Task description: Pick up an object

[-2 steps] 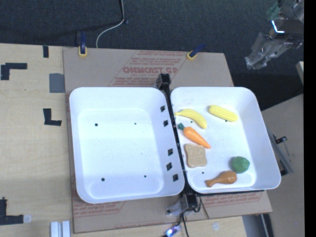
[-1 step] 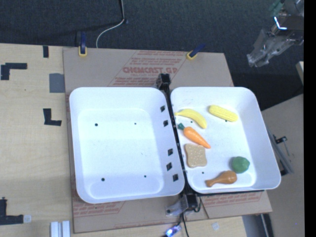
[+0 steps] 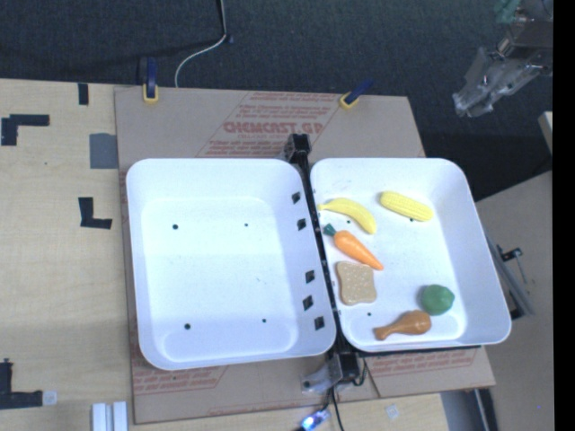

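The gripper [image 3: 473, 100] hangs high over the dark floor, beyond the right bin's [image 3: 467, 196] far corner; whether its jaws are open cannot be told. Well below and left of it lie a corn cob [image 3: 405, 206], banana [image 3: 350, 214], carrot [image 3: 357, 248], bread slice [image 3: 356, 284], green ball [image 3: 437, 298] and drumstick [image 3: 403, 326].

gripper [image 3: 474, 100]: pale grey metal | blurred | green bit above
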`<state>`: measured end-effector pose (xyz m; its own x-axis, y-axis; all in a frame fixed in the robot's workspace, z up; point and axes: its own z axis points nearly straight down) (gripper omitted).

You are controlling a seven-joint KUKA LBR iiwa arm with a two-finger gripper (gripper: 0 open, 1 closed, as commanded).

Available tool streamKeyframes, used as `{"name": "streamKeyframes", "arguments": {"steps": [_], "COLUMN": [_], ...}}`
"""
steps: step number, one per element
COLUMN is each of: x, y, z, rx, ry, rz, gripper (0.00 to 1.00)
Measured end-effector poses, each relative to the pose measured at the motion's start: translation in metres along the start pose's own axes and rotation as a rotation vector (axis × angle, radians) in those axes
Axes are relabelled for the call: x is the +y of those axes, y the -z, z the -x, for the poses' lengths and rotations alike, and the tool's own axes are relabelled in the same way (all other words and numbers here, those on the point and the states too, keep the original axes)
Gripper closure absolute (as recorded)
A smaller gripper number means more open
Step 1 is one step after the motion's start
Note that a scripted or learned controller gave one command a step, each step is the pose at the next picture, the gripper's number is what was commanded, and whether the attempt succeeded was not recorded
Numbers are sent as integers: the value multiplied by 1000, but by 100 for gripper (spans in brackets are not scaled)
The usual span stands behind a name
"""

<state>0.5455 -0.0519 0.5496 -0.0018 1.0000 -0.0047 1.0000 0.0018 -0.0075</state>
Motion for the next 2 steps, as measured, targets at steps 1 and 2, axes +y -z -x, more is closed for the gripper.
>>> {"name": "streamKeyframes", "arguments": {"steps": [1,2], "x": [1,2], "y": [9,18], "z": [0,0], "rx": [0,-1], "ry": [0,0], "rz": [-2,-4], "gripper": [100,100]}}
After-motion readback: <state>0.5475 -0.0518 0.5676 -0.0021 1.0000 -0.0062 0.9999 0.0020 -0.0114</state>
